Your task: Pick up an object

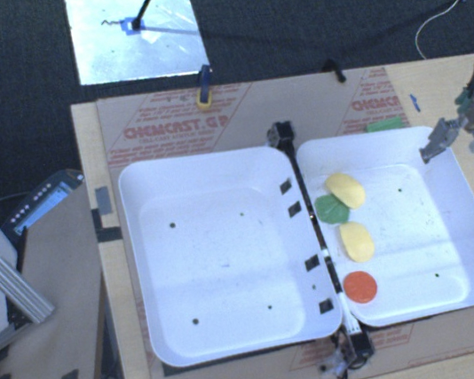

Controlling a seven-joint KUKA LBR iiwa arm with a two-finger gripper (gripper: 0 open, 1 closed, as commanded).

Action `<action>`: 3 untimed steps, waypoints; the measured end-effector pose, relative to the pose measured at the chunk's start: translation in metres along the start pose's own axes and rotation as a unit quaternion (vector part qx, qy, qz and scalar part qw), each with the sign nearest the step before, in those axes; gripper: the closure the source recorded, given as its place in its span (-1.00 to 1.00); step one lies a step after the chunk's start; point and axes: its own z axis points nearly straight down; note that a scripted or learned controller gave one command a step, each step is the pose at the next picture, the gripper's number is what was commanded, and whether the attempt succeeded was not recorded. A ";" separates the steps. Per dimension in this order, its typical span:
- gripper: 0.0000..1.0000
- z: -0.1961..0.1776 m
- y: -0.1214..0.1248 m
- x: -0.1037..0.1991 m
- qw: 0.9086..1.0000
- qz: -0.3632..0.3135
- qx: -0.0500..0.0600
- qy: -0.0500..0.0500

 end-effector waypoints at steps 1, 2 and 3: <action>-1.00 -0.005 0.027 0.112 1.000 -0.006 -0.001 0.002; -1.00 0.006 0.011 0.252 1.000 -0.008 0.001 0.003; 1.00 -0.006 0.013 0.241 1.000 -0.002 -0.001 0.001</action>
